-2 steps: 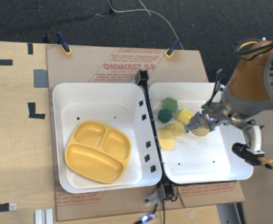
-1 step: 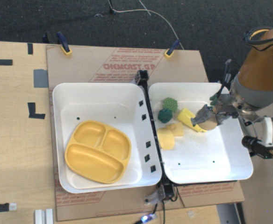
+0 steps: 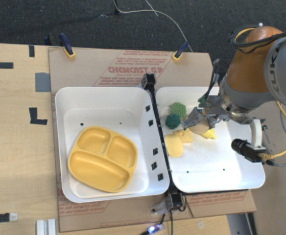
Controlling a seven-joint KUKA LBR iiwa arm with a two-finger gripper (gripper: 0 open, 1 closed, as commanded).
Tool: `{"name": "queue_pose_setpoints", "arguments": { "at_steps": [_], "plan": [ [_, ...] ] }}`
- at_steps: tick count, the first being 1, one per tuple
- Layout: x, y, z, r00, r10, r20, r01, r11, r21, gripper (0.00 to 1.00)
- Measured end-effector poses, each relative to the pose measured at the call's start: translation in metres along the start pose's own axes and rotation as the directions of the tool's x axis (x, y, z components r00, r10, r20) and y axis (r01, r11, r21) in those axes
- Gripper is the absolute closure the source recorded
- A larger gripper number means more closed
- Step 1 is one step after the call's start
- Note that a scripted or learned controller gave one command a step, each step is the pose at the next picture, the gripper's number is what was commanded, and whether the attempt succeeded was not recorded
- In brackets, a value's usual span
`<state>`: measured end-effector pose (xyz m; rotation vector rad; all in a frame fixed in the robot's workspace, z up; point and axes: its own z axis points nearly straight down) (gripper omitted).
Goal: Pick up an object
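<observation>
Here, in the right bin [image 3: 246,177], the gripper [image 3: 198,121] is seen poised with fingers parted and nothing between them, while the pale yellow pieces [image 3: 178,142] lie just to its lower left.

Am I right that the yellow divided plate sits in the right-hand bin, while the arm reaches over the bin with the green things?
Not quite. The camera view shows the yellow divided plate lying in the left bin, not the right one. The rest holds: the arm reaches over the right bin, where the green things lie.
</observation>
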<state>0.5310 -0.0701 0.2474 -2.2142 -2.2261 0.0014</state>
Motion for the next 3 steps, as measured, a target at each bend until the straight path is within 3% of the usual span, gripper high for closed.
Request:
{"name": "queue_pose_setpoints", "arguments": {
  "at_steps": [2, 3],
  "plan": [
    [0.094, 0.033, 0.016, 1.0, -0.001, 0.0, 0.001, 1.0, 0.0, 1.0],
    [0.142, 0.033, 0.021, 1.0, -0.001, 0.0, 0.001, 1.0, 0.001, 1.0]
  ]
}}
